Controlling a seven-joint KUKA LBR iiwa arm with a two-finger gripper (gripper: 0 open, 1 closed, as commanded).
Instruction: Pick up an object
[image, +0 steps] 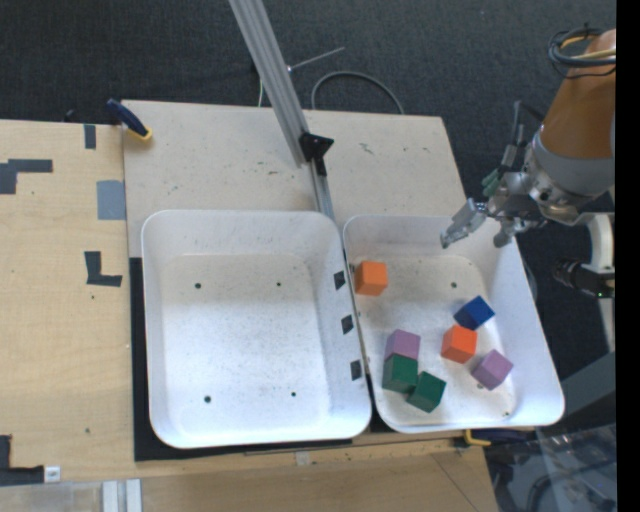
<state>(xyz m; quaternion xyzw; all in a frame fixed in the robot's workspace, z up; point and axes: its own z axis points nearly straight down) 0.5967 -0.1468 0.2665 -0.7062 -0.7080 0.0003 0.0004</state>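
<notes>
The right bin holds several small cubes. An orange cube sits alone near its left wall. Toward the front lie a blue cube, a second orange cube, two purple cubes and two green cubes. My gripper hovers over the bin's far right corner, above and behind the blue cube. Its fingers are spread open with nothing between them.
The left bin stands beside the right one, sharing a raised divider. A slanted metal rail crosses the bench behind the bins. A blue-and-yellow clamp lies at the bench's far left corner.
</notes>
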